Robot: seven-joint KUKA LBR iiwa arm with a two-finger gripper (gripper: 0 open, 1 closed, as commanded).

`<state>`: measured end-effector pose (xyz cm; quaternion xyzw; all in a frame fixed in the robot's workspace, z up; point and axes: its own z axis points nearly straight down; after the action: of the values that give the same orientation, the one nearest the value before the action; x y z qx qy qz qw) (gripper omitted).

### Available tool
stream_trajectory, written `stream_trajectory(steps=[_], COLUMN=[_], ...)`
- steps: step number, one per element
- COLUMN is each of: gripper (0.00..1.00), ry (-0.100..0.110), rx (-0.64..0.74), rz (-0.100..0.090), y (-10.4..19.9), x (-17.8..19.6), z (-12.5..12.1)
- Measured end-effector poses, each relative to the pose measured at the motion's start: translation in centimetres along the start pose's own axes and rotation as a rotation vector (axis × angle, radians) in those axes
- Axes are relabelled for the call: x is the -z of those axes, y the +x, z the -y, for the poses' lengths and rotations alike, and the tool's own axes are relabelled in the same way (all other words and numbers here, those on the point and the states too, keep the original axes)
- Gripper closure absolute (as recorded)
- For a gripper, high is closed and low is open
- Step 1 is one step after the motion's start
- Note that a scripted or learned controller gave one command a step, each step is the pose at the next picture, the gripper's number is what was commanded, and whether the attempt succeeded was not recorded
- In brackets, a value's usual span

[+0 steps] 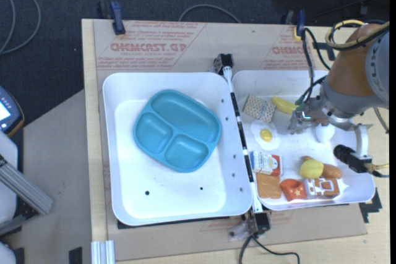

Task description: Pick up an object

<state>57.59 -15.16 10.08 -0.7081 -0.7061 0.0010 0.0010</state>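
The end effector [299, 119] hangs at the frame's right over the right bin [365, 195]; its state cannot be told. Below it lie light, stiff toy foods; the yellow lemon [311, 167] looks graspable across its middle.

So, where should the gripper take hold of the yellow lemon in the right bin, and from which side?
Grip the lemon across its shorter width, coming straight down from above. It is rounded and sits on top, but an orange piece touches its right side, so the fingers probably fit best at its near and far sides.
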Motion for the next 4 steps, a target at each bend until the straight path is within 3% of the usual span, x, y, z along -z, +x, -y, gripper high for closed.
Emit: stream_trajectory(steps=[1, 2, 3, 4], gripper=[1.0, 1.0, 1.0, 0.0], ry=[-0.007, 0.003, -0.017, -0.003], rx=[0.005, 0.001, 0.01, 0.004], rz=[0.001, -0.002, 0.001, 0.001], y=[2.7, 1.7, 7.2, 6.9], x=[-0.7, -1.7, 9.1, 8.4], z=[-3.7, 2.0, -3.5, -3.1])
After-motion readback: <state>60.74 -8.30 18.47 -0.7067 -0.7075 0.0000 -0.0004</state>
